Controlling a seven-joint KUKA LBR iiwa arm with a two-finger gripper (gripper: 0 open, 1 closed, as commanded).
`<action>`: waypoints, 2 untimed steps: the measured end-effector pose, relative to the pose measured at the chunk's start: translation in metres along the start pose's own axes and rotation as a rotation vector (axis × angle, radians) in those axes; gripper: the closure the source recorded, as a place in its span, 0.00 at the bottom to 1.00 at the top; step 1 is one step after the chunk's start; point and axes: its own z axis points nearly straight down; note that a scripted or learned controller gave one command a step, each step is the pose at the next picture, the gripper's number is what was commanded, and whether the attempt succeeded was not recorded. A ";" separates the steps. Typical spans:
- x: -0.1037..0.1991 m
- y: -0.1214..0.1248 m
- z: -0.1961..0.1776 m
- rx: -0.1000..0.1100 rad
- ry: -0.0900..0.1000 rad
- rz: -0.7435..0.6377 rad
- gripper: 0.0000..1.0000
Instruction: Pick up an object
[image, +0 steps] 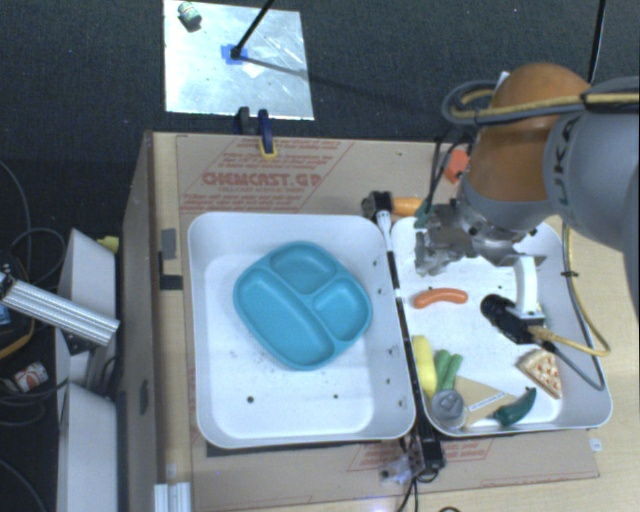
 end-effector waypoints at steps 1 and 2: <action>-0.043 0.043 0.033 0.001 0.000 0.001 1.00; 0.047 0.030 0.033 0.000 0.002 -0.003 1.00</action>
